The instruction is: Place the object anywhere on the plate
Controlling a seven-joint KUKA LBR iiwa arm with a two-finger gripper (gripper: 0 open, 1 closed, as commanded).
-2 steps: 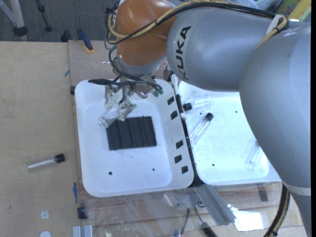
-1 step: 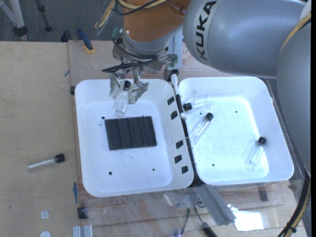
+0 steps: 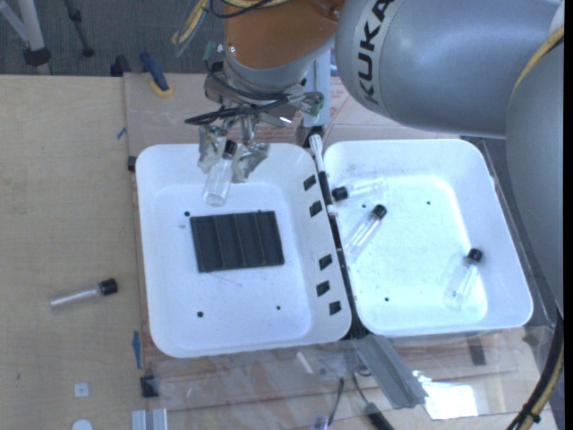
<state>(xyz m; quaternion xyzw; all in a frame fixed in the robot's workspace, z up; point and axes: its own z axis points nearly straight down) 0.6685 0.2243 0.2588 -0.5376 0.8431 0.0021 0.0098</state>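
Above left bin's [image 3: 170,330] far edge, tool [image 3: 226,155] grips clear vial [image 3: 218,184]; dark ridged plate [image 3: 238,240] just below, open floor around.

bench: pale wood [image 3: 63,195] | floor: grey carpet [image 3: 107,16] | tripod legs [image 3: 27,25] top left

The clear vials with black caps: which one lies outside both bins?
The vial on the bench, left of the left bin; three others lie in the right bin, one at the pincer.
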